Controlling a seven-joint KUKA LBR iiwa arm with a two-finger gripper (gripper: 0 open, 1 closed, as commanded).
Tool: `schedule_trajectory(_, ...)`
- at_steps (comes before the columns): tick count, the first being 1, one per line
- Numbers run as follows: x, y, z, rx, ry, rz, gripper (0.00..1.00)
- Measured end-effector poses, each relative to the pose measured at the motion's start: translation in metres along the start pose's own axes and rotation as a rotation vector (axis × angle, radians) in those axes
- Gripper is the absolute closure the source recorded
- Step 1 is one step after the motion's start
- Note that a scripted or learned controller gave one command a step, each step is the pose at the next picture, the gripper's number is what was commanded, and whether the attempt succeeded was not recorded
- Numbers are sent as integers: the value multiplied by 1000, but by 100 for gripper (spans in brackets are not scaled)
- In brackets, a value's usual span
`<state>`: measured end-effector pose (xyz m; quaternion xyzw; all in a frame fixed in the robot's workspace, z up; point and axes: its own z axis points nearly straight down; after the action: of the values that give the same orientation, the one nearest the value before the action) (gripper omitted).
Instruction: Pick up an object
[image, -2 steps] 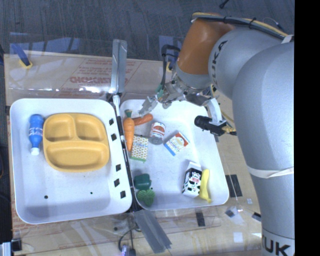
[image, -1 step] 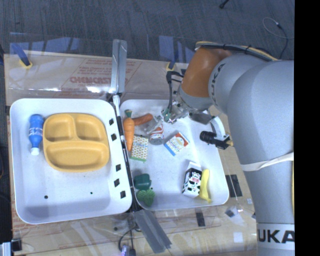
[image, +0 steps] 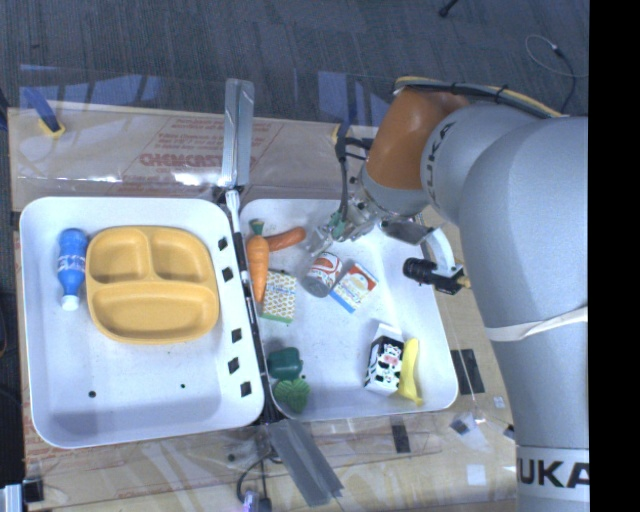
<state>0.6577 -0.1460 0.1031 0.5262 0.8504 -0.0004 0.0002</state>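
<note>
My gripper hangs over the back of the right bin, below the orange wrist band. It is just above and behind a small red-and-white can lying on its side, and just right of a short orange sausage-like piece. A carrot lies along the bin's left wall. Beside the can sit a small orange-and-blue box and a patterned packet. At the front are a cow-print carton, a banana and green vegetables.
The left bin holds a yellow divided tray and a blue bottle at its left wall. The grey arm covers the right side of the bench. A bare patch lies in the right bin's middle.
</note>
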Motion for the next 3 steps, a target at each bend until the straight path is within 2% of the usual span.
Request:
schedule_trajectory(1,0,0,0,0,0,0,0)
schedule_trajectory(2,0,0,0,0,0,0,0)
schedule_trajectory(3,31,-20,10,-1,0,-83,0)
